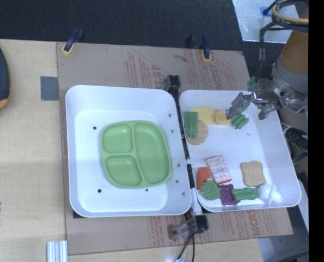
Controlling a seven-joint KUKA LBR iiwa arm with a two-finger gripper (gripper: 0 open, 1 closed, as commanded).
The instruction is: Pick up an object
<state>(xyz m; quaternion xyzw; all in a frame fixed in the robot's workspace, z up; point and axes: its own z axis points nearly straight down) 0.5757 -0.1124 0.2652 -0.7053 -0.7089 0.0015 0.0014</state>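
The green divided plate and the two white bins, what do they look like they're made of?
The green divided plate looks like moulded plastic, matte: uniform colour, rounded compartment ridges, soft sheen. The left bin and the right bin look like smooth white plastic, slightly glossy, with rounded corners; thin sheet metal cannot be excluded.

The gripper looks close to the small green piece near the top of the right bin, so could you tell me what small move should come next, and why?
Probably a short descent: the gripper hangs just above the green piece, beside the yellow item, without visibly gripping it.

Green divided plate (135,154), white bins (74,146)
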